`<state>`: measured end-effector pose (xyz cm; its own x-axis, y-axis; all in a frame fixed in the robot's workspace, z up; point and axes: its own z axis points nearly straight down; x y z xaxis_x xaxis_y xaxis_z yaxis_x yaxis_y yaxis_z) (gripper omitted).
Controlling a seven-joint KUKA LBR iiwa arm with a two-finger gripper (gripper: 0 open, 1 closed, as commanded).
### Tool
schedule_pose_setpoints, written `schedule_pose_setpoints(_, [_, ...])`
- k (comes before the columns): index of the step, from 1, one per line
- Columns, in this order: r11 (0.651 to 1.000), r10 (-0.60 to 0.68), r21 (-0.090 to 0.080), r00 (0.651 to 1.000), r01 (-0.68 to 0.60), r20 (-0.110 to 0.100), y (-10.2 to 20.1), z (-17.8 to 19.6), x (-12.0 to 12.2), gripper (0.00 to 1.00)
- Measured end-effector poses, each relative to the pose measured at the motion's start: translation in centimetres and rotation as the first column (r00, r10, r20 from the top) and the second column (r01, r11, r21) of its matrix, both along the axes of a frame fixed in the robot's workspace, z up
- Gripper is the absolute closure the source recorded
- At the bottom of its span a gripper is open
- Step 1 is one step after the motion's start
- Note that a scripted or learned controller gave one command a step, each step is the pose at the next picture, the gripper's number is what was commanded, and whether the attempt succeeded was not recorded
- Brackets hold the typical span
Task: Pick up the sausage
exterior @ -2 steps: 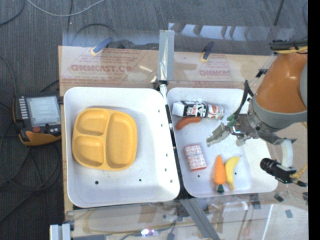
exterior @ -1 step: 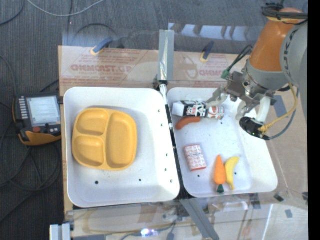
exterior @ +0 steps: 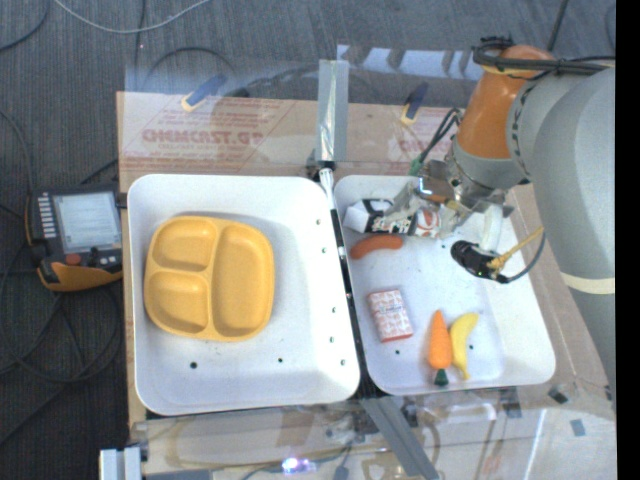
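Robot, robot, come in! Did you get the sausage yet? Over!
Gripper low over right bin's far end. Sausage lying loose, not grabbed. Small carton right behind it, crowding.

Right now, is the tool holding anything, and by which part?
Cannot be told. The tool is low beside the sausage, which lies on the right bin floor.

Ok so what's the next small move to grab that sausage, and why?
Probably shift the gripper toward the divider and lower it: the sausage lies loose on the right bin floor, just below the milk carton, beside the gripper rather than under it.
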<state>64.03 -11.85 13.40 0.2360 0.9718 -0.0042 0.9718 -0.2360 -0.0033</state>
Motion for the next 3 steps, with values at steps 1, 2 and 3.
schedule_pose_setpoints(1, [1.000,0.002,-0.001,1.000,-0.002,-0.003,0.0,0.9,0.0,1.00])
schedule_pose_setpoints(2, [1.000,0.027,0.002,1.000,-0.027,0.002,3.2,12.4,-2.3,1.00])
schedule_pose_setpoints(3, [0.862,0.507,0.002,0.862,-0.507,0.003,1.8,17.2,-6.0,1.00])
